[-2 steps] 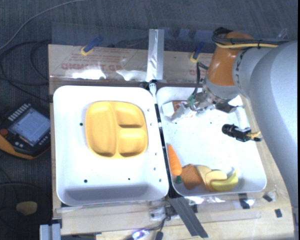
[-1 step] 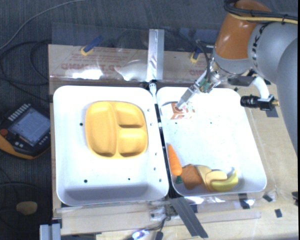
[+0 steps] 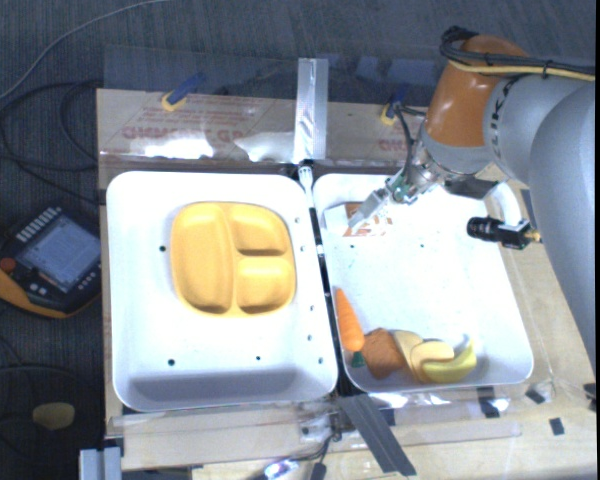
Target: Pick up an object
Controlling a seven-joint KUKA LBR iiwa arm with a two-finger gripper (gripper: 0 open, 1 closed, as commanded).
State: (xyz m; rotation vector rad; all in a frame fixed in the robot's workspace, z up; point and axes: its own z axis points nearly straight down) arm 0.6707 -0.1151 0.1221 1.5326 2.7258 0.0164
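Note:
My gripper reaches down and to the left into the far left corner of the right bin. Right at its tip, on the bin floor, lies a small flat white and orange item; I cannot tell whether it is gripped or just touched. Along the right bin's near edge lie an orange carrot, a brown rounded piece, a pale beige piece and a yellow banana.
A yellow divided plate sits in the middle of the left bin. The ridge between the bins runs just left of the gripper. A hand-held control pendant lies on the floor at the left.

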